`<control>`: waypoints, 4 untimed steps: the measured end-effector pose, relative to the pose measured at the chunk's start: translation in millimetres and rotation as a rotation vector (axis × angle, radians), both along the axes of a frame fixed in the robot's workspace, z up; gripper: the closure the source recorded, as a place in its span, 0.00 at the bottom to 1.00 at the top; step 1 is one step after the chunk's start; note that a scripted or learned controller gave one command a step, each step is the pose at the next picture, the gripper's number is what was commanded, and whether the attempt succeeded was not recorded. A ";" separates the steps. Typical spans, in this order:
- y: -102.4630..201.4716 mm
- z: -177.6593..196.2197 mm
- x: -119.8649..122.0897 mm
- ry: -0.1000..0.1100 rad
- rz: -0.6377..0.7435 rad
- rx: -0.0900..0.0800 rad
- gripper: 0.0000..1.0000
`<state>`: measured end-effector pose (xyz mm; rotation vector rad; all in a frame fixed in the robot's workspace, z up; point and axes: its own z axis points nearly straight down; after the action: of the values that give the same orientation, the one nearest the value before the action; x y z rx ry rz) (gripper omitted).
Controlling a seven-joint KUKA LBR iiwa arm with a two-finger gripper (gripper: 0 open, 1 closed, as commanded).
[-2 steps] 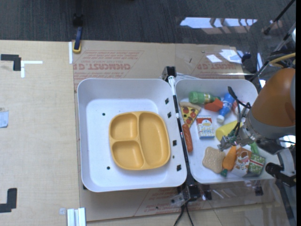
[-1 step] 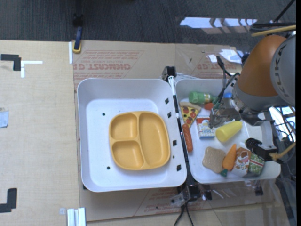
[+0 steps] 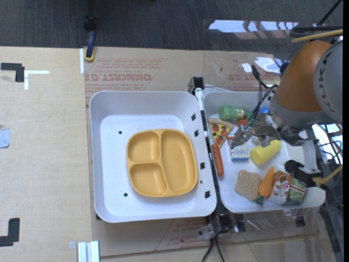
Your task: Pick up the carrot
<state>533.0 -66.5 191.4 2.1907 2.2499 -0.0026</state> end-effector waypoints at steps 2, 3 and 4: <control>-60.0 -91.2 -38.8 -0.002 0.050 0.001 1.00; -60.1 -91.2 -38.8 -0.001 0.050 0.001 0.00; -116.6 -97.5 -53.1 -0.005 0.109 -0.001 0.00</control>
<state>480.0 -183.1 93.9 2.0617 2.3626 0.0026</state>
